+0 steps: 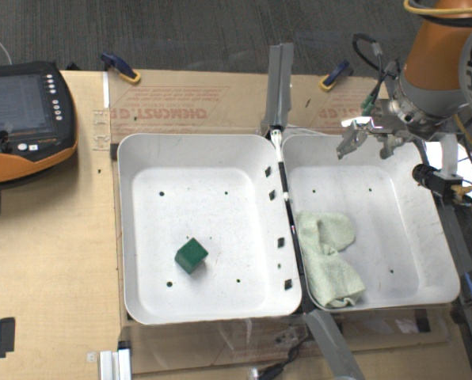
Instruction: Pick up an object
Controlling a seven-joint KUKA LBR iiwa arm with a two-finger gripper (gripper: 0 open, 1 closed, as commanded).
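Nothing is picked up yet: the gripper [368, 142] hangs released over the right bin's [426, 291] far edge, above the cloth [329, 260]; the green block [192, 256] waits.

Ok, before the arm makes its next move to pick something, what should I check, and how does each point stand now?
1. Small green cube lies free in the left white bin: ok.
2. Crumpled pale green cloth lies in the right white bin, near the divider: ok.
3. Two-finger gripper carries nothing: ok.
4. Gripper is over a target: not ok, it is at the right bin's far edge.
5. Finger opening: cannot tell.
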